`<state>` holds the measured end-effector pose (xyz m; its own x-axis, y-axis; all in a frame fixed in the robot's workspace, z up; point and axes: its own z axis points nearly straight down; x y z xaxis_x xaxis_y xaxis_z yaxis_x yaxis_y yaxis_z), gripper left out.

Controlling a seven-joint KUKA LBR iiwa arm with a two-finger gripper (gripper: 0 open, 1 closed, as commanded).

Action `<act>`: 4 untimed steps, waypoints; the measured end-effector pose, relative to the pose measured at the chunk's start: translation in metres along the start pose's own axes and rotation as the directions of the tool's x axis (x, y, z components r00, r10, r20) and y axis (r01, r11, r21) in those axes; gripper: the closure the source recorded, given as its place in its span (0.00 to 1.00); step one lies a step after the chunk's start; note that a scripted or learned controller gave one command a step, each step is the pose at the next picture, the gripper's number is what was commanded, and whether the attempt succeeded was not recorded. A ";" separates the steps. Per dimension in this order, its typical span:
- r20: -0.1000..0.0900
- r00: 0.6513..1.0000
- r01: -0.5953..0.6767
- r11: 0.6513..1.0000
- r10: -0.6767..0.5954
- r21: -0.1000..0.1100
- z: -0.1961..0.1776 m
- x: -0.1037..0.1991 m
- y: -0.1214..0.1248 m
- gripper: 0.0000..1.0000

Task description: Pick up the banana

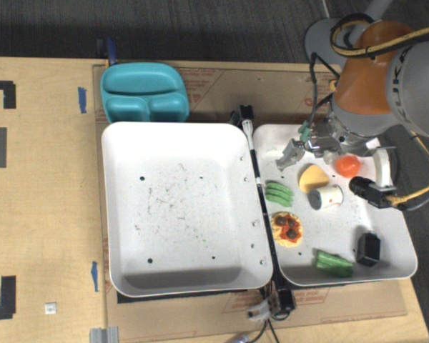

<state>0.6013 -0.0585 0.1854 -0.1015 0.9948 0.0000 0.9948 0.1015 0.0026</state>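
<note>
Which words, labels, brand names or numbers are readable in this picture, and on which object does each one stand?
None can be read with confidence.
Robot arm: dark letter shapes on the grey casing at the right edge, cut off, not readable.
Cardboard under the bins: faint reddish printing, too blurred to read.
White cup, pizza toy, teal tray: no text visible.

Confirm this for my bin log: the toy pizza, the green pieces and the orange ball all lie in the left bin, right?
Not quite: the camera view shows them in the right bin, not the left. The toy pizza, the green pieces and the orange ball all lie there.
</note>
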 end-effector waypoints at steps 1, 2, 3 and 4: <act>-0.003 0.944 0.330 0.944 -0.330 0.004 0.001 0.076 -0.047 0.00; -0.002 0.927 0.376 0.927 -0.376 0.003 0.001 0.144 -0.108 0.00; -0.001 0.878 0.478 0.878 -0.478 -0.001 0.099 0.217 -0.100 0.00; 0.002 0.938 0.348 0.938 -0.348 -0.003 0.099 0.280 -0.092 0.00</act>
<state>0.4814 0.2108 0.0864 -0.4413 0.8974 -0.0027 0.8973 0.4413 0.0055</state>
